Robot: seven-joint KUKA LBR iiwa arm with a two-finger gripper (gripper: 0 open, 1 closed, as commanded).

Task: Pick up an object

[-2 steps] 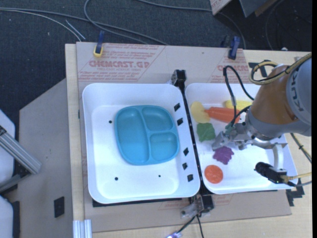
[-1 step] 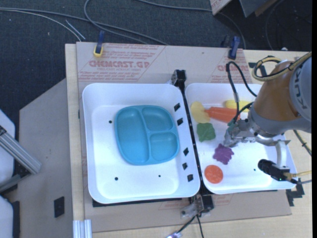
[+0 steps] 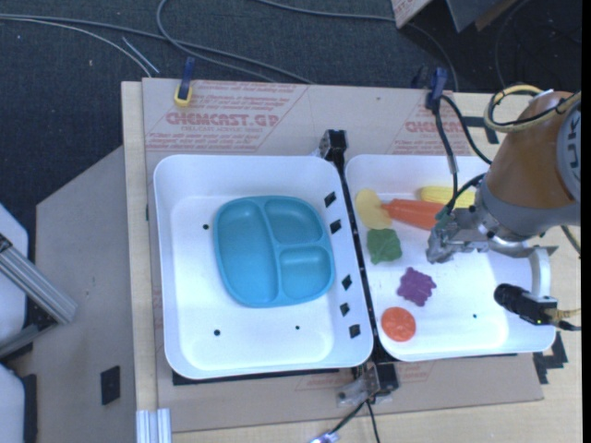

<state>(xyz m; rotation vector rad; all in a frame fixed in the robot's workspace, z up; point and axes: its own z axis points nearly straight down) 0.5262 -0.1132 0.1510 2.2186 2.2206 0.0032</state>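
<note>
Looking down from the fixed camera, we see the gripper (image 3: 445,244) lowered into the right bin (image 3: 480,335), just beside an orange carrot toy (image 3: 413,212); we cannot tell its state. Near it lie a green piece (image 3: 383,245), a purple piece (image 3: 416,286), an orange disc (image 3: 398,323) and yellow items (image 3: 372,209). A blue divided plate (image 3: 272,249) sits in the left bin (image 3: 185,321).

The two white bins (image 3: 249,353) look like smooth, slightly glossy plastic. The blue divided tray (image 3: 274,250), well left of the hand (image 3: 441,247), is smooth matt plastic. The toy foods beside the hand, a green piece (image 3: 383,245), a purple piece (image 3: 416,286) and an orange round (image 3: 398,323), look matt and plastic. The hand is dull grey metal. The counter (image 3: 231,109) is matt brown board with red print.
</note>
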